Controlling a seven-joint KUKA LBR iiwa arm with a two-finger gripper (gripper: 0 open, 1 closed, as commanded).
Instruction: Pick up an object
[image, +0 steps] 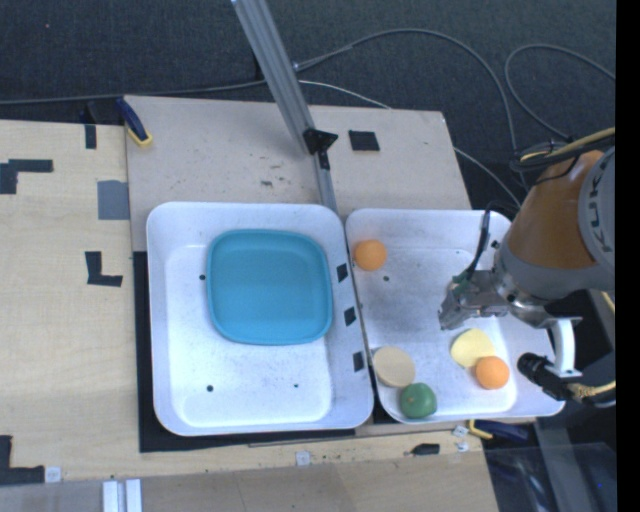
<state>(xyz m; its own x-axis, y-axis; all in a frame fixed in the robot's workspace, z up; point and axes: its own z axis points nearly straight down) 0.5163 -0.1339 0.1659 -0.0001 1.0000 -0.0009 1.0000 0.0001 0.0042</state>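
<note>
In the right bin (420, 228) lie an orange ball (369, 254) near the far left corner, a beige round piece (393, 366) and a green ball (417, 400) at the near left, and a pale yellow piece (472, 348) with an orange ball (491, 372) at the near right. My gripper (458, 311) hangs over the right bin's middle right, just up and left of the yellow piece. Nothing shows between its fingers. The wrist hides how wide they stand.
The left bin (180, 330) holds a blue square plate (269, 285). A grey metal pole (290, 90) slants down to the bins' shared far edge. Cables lie on the dark floor at the back right.
</note>
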